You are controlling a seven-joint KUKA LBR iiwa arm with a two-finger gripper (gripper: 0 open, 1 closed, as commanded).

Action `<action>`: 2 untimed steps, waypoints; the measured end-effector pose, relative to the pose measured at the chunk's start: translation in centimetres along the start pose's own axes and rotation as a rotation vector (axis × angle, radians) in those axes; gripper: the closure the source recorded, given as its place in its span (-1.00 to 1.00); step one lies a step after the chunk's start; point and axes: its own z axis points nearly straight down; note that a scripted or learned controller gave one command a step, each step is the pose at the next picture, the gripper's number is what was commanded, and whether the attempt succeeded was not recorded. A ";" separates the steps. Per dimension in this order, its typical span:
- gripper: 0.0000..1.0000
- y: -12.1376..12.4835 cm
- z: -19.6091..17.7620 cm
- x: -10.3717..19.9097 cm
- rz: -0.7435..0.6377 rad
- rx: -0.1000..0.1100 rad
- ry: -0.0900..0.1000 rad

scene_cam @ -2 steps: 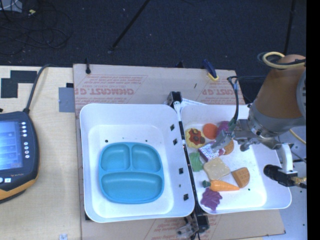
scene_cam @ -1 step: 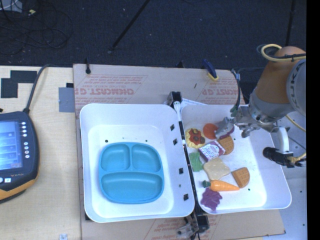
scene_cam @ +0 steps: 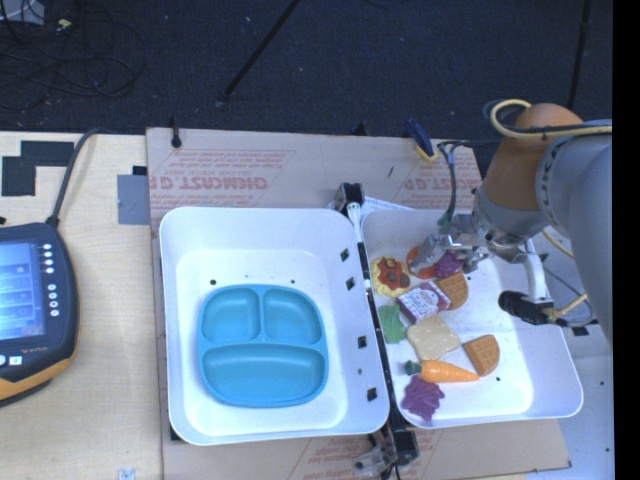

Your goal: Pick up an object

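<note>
While toys [scene_cam: 432, 330] crowd, right bin's [scene_cam: 545, 368] edge open

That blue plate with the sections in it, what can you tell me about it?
The blue plate looks like smooth plastic, a rounded rectangle split by raised ridges into three compartments: two smaller ones at the far side, one wide one nearer. It lies flat, right side up, on the floor of the left white bin, roughly centred, with nothing in it.

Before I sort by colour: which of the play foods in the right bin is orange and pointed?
The carrot, lying near the bin's front edge between the purple grapes and the brown bread piece.
</note>
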 end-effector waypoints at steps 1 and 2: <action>1.00 0.0 -1.3 -0.1 0.000 0.002 -0.002; 1.00 -1.7 -7.2 7.2 -0.002 -0.003 0.002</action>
